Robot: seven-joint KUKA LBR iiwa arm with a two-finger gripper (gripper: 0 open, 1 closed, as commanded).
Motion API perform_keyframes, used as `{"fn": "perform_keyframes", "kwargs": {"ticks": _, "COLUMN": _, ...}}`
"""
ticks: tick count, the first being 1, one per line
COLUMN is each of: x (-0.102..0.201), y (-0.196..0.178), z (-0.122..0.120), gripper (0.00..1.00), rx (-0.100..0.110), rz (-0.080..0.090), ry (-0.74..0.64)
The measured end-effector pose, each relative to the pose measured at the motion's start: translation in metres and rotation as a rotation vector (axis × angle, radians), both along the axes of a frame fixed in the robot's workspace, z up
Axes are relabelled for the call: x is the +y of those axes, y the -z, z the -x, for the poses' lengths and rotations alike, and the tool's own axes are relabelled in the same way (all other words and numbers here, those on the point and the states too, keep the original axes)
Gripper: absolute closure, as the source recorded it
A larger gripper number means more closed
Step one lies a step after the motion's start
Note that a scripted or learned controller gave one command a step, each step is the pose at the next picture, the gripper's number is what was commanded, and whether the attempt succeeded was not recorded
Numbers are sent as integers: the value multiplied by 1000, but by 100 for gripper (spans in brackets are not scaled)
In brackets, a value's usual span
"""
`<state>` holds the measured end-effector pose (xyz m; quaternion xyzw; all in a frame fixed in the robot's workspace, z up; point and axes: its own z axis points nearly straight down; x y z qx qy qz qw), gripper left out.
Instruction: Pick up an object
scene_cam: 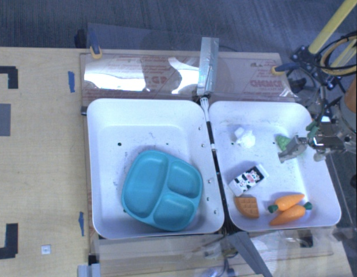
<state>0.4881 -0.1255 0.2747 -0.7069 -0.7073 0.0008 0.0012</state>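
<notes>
My gripper reaches in from the right and hangs low over the upper right part of the right bin. A small green object lies right against its tip, partly hidden by it; whether it is gripped is unclear. Further left in that bin sits a small white crumpled object. A black-and-white cow-patterned carton lies near the middle. Below it is an orange waffle-like piece, and two orange carrots with green tops lie at the front right.
The left bin holds a blue divided plate in its front half. A metal divider strip stands behind the seam between the bins. Cables and the arm's wrist crowd the right edge.
</notes>
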Motion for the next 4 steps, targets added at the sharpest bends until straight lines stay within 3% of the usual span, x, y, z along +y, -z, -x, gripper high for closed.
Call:
{"fn": "perform_keyframes", "kwargs": {"ticks": 1, "x": 20, "y": 129, "z": -47, "gripper": 0, "rx": 5, "rz": -2, "ry": -108}}
{"fn": "perform_keyframes", "kwargs": {"ticks": 2, "x": 26, "y": 166, "z": -39, "gripper": 0, "rx": -55, "rz": 5, "ry": -307}}
{"fn": "perform_keyframes", "kwargs": {"ticks": 3, "x": 24, "y": 167, "z": -18, "gripper": 0, "rx": -51, "rz": -14, "ry": 209}}
{"fn": "perform_keyframes", "kwargs": {"ticks": 4, "x": 32, "y": 187, "z": -26, "gripper": 0, "rx": -14, "rz": 2, "ry": 3}}
